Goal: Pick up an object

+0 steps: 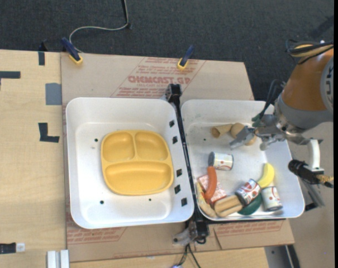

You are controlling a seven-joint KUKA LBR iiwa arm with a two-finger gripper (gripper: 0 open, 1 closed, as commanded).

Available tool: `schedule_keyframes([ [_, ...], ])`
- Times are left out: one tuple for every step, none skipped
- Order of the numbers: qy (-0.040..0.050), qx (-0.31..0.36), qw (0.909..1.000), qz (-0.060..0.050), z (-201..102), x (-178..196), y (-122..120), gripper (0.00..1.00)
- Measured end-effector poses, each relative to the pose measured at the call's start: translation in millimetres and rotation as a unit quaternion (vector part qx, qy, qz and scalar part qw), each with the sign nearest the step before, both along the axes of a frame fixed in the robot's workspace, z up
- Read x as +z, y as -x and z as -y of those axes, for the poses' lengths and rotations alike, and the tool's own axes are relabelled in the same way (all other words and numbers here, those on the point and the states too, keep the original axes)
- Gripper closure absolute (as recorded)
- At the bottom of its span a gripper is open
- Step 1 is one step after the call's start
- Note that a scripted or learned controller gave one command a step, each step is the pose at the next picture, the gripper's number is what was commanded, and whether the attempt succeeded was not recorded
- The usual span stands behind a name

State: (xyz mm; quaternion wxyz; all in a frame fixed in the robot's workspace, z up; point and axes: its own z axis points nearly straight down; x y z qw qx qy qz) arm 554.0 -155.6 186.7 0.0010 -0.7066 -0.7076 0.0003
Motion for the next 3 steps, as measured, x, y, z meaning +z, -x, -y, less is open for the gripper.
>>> schedule_keyframes([
  [-0.0002,0.0,1.0,-0.001,-60,-93,-3,0.0],
  [0.0002,0.0,1.0,0.002,-60,-82,-5,1.0],
  [0.0001,0.001,1.0,0.0,-149,-3,32,1.0],
])
